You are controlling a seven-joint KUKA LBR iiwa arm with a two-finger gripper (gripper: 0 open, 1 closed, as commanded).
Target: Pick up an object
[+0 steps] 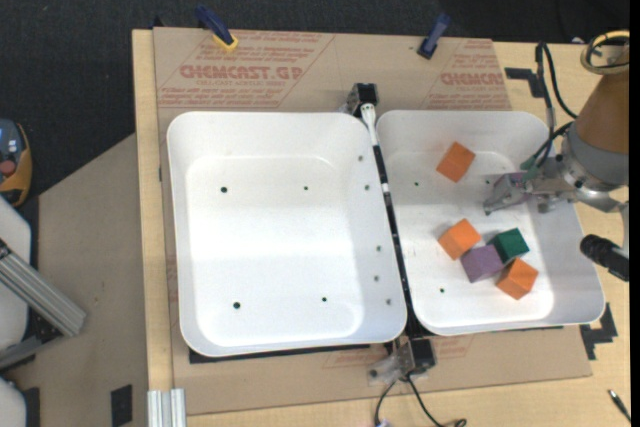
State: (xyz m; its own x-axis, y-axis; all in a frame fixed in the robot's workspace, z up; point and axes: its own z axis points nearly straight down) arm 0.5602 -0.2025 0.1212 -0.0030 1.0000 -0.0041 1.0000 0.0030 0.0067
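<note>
Several small cubes lie in the right bin point(430, 300). One orange cube point(456, 161) sits alone toward the back. Nearer the front, an orange cube point(460, 238), a purple cube point(482, 262), a green cube point(511, 243) and another orange cube point(517, 278) form a tight cluster. My gripper point(508, 192) reaches in from the right edge of this bin. It hangs between the lone orange cube and the cluster, just above the green cube in the picture. A faint purple patch shows at its tip, and I cannot make out what it is.
The left bin point(200, 215) lies beside the right one, with a black divider strip point(385, 205) between them. Both rest on a cardboard sheet point(260, 65) held by clamps at the back. Cables run along the bench at the right.
</note>
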